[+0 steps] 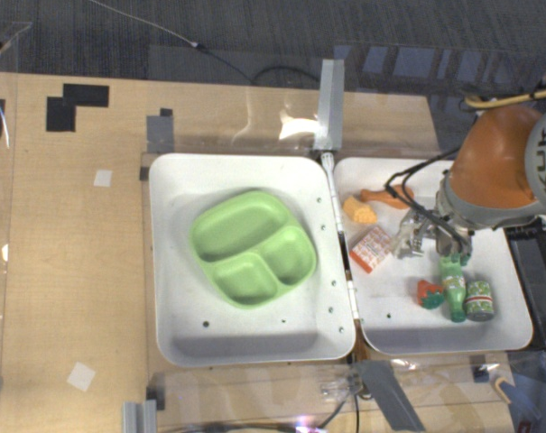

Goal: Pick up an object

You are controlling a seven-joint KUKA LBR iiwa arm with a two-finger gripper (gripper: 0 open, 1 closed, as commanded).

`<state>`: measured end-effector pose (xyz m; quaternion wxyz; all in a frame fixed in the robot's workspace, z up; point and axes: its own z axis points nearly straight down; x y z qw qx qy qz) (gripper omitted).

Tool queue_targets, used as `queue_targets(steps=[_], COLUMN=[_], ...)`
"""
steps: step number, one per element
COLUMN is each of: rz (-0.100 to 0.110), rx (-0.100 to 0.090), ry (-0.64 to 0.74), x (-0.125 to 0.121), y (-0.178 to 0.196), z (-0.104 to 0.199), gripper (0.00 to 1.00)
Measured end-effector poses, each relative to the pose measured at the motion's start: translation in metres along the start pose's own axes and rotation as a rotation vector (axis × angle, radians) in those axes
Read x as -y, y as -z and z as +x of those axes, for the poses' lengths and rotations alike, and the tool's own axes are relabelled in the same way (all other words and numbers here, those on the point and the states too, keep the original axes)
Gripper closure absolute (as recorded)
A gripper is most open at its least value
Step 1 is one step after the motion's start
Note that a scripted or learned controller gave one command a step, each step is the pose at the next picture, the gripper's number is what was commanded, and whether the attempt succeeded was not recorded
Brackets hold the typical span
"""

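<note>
**Gripper hanging over the right bin, snack packet just off to its left**

Camera view: the arm is reaching in from the right, its orange band bulging over the far side of the right bin [516,332], and the gripper [428,240] is sitting low over the middle of that bin. Whether its jaws are wide or narrow, I cannot tell from up here; the metal at the tip is a blur, and nothing is visibly caught in it.

The relation that matters: the red-and-white snack packet [373,248] is lying just beside the gripper, toward the divider between the bins, with its long axis running on a slant from lower left to upper right. That looks like the nearest candidate, and a short shift toward the divider would be needed to centre over it.

Other options are crowding around. A yellow-orange piece [360,210] is resting beyond the packet, an orange carrot-like toy [384,198] just behind it. On the near side of the gripper, a green bottle [453,287] is lying close, with a small can [480,299] touching it and a red piece [429,293] on its other side.

The left bin [178,332] is holding a green divided plate [253,246], well apart from the gripper.
</note>
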<state>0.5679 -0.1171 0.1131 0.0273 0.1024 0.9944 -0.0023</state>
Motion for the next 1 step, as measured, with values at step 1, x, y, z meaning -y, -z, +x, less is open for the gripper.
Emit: queue_targets(steps=[1], rz=[-0.002], rx=[-0.043], ry=[-0.076], x=[-0.0765], y=[0.0792], z=[0.0798], gripper=[1.00])
